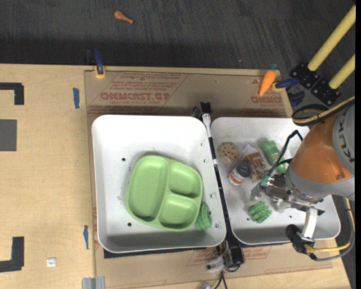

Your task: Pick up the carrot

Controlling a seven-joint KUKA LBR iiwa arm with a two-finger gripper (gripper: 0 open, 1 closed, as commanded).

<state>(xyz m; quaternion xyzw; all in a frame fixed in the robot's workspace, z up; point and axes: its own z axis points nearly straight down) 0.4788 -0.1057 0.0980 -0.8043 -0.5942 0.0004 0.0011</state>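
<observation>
The carrot (pixel 267 82) lies outside both bins, on the cardboard sheet (pixel 141 93) behind the right bin (pixel 330 228), near that bin's far corner, its orange body tilted and a small green top at its upper end. Red print runs across the cardboard behind the bins; it is blurred and reads roughly as "CHEMCAST", and a second patch of red print beside the carrot is cut short by the bin's rim.

The gripper (pixel 269 186) hangs low over the right bin, well apart from the carrot, under the arm's orange band (pixel 320 158); whether it is wide or narrow cannot be told, since the wrist covers it. Around it in the bin lie a round brownish cookie (pixel 228 152), a small bottle (pixel 240 172) with a dark cap, a packet (pixel 256 161) with an orange label too small to read, a green can (pixel 269 150), and a green ridged item (pixel 260 212) just beside the wrist.

The left bin (pixel 113 169) holds a green divided tray (pixel 163 192), with a small green piece (pixel 203 218) at its corner. Another small orange object (pixel 123 17) lies on the dark floor beyond the bench.
</observation>
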